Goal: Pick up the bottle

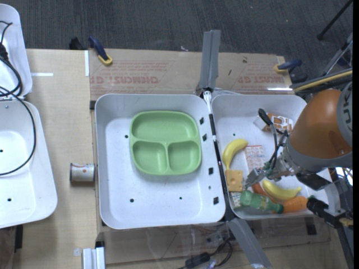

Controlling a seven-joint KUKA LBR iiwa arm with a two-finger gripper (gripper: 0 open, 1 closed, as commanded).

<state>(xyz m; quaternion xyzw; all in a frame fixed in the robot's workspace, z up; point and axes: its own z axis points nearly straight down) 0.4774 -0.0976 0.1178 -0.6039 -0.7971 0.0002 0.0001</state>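
The bottle [259, 202] is green and clear and lies on its side along the front edge of the right bin [238, 106]. My gripper [262, 175] hangs low in the right bin, just above and behind the bottle, over a yellow banana [280, 191] and an orange carrot [294, 204]. The arm's orange band [321, 130] covers the bin's right side. I see nothing held in the gripper.
The right bin also holds a second banana [233, 151], a yellow cheese wedge [234, 180], a printed card [255, 157] and a small packet [279, 122]. A green divided plate [166, 142] sits in the left bin [112, 167]. A small can [82, 172] lies on the bench to the left.
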